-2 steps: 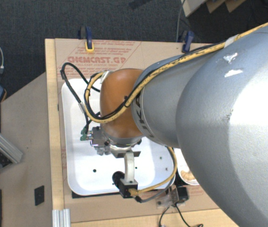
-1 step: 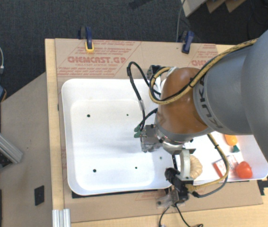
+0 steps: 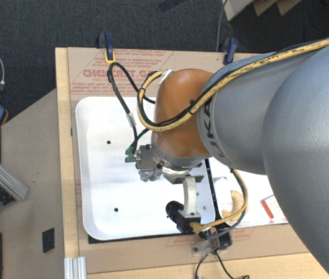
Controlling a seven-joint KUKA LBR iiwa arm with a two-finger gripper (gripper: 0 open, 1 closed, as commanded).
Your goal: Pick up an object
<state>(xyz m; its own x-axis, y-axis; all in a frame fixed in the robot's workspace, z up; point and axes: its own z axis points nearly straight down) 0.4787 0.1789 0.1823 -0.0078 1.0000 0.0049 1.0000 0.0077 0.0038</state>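
Reaching in from the right of the frame, the grey arm with the orange band (image 3: 179,112) above its wrist covers the centre of the picture, and its two-finger gripper (image 3: 148,170) sits low over the shallow white plastic bin (image 3: 97,156) at left centre. Whether the claw is open or closed cannot be told. An orange-red flat rectangular object (image 3: 268,207) lies in the neighbouring white bin (image 3: 256,190) at lower right, well apart from the gripper.

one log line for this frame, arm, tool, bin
arm: reaching in from right over left bin | tool: low above bin floor, finger state unclear | held object: none seen | right bin: orange item
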